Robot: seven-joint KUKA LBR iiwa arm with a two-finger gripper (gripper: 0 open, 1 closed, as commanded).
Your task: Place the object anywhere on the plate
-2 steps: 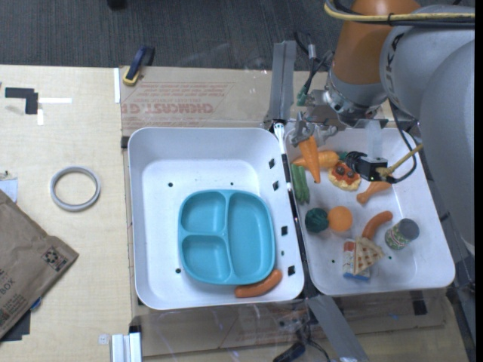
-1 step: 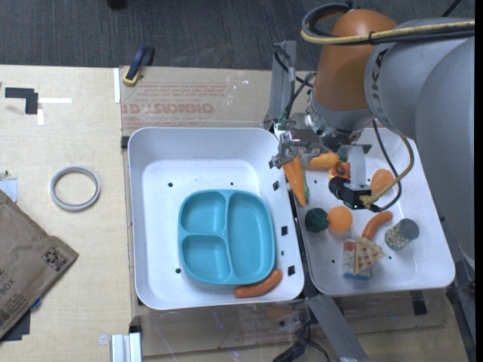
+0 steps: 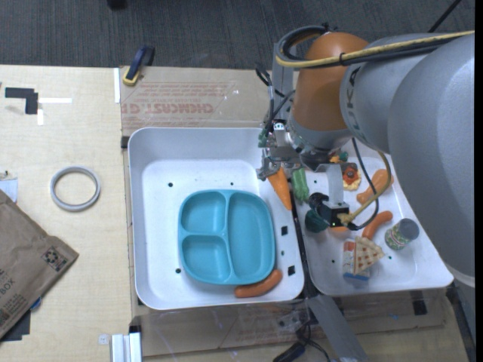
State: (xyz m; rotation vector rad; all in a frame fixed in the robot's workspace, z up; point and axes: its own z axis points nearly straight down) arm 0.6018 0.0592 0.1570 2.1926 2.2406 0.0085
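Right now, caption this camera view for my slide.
Pincer holding a carrot over the bin divider, beside the blue plate in the left bin.

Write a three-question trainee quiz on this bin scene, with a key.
1. True or false: the blue divided plate lies in the left bin.
2. What lies against the plate's near rim? A) sausage B) can C) pizza slice
3. Fill in: the gripper hangs over the divide between the bins, with a ____ at its fingertips.

Key: 1 true. 2 A, the sausage. 3 carrot.
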